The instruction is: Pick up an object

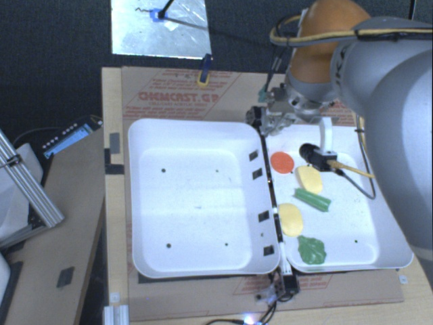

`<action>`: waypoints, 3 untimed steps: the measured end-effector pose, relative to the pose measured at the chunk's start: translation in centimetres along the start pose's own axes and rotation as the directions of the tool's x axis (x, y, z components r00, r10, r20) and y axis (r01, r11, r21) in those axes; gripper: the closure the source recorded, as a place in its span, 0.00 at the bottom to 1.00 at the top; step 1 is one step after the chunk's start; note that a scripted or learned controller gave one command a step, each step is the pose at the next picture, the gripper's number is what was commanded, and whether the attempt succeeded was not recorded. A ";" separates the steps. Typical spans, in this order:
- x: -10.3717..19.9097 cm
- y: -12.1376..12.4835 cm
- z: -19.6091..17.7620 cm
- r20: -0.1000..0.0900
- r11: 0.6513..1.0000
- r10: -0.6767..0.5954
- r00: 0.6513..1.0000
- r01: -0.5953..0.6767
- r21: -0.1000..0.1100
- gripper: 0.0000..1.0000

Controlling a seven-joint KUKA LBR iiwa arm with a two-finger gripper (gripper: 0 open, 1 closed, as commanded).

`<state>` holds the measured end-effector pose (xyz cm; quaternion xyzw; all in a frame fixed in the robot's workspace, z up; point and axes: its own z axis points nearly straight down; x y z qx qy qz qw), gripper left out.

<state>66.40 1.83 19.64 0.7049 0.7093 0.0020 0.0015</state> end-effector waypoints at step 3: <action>16.9 -2.0 -32.3 -0.005 1.000 -0.002 1.000 0.002 -0.012 1.00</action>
